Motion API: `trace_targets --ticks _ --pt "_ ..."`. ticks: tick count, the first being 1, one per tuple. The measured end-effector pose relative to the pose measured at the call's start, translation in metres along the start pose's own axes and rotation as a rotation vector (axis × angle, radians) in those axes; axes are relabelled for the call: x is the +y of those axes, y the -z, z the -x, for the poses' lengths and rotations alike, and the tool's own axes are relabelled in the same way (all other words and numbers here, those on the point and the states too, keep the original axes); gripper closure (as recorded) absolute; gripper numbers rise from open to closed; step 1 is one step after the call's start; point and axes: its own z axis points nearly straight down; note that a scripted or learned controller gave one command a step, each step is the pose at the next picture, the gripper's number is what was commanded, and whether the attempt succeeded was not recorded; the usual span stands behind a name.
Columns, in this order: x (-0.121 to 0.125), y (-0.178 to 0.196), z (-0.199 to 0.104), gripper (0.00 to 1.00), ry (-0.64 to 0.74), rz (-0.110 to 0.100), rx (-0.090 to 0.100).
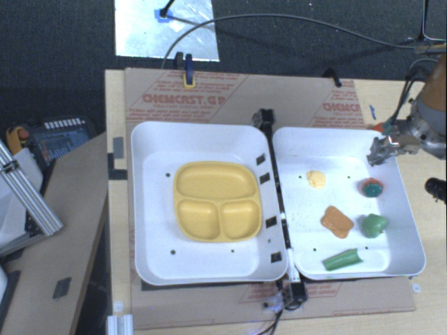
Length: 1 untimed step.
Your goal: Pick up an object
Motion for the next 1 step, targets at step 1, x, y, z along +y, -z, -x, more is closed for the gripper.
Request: trace_targets --ticks 1 --pt "0.0017 0.0361 0.0004 1.0 0.001 -0.003 0.001"
